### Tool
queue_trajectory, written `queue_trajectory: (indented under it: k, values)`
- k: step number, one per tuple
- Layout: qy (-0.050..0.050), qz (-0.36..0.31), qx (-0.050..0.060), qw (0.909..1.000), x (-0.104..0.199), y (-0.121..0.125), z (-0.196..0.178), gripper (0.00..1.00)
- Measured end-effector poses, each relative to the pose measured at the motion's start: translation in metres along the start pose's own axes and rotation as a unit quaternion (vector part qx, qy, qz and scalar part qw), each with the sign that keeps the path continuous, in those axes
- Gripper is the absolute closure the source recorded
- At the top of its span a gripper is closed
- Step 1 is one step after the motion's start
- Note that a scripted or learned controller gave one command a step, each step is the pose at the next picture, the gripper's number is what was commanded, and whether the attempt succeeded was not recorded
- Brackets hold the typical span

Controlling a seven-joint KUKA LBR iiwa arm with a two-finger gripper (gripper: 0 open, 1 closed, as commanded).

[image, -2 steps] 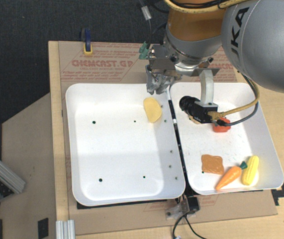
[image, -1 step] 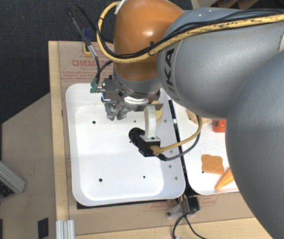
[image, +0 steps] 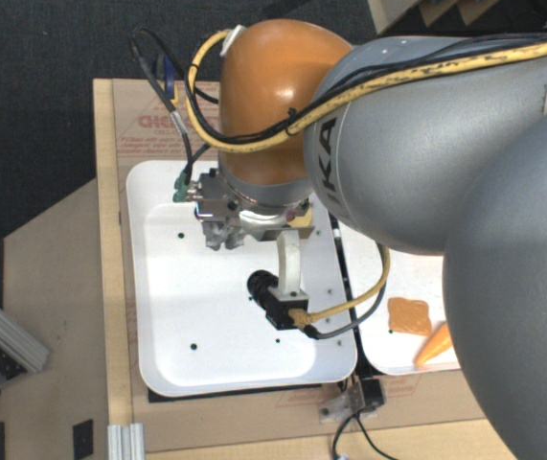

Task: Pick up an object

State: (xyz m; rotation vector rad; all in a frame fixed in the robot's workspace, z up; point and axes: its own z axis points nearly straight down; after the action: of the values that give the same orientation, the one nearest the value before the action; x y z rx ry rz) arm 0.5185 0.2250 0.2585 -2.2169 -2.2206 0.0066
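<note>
The grey arm [image: 445, 161] came into the view from the right and covered a large part of it, and its orange band [image: 273, 84] stood above the back part of the left bin [image: 148, 286]. Under the band, the gripper [image: 221, 230] hung low over the white floor of this bin, near the back wall and a little to the left of the middle. The wrist hid its working end from above, so it could not be told if the gripper was open or closed, and nothing was seen held in it. On the floor of the left bin there were a few small dark dots [image: 193, 346], well apart from each other. The things to pick lay in the right bin [image: 385, 353], near its front left corner and well apart from the gripper. One was a flat orange-brown piece [image: 409, 314]. The other was a brighter orange wedge [image: 434, 345], just beside it toward the front, with the arm hiding its right part. It was not clear if these two touched. Both bins rested on a cardboard sheet [image: 110, 257] with red print at its back edge, and a dark floor [image: 34, 65] surrounded the sheet at the left and at the back.
</note>
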Motion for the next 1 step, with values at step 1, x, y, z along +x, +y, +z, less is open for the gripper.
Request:
queue_trajectory:
  k: [1]
  values:
    - [0.002,0.001,-0.008,1.0000,-0.0007,0.0149,-0.0837,1.00]
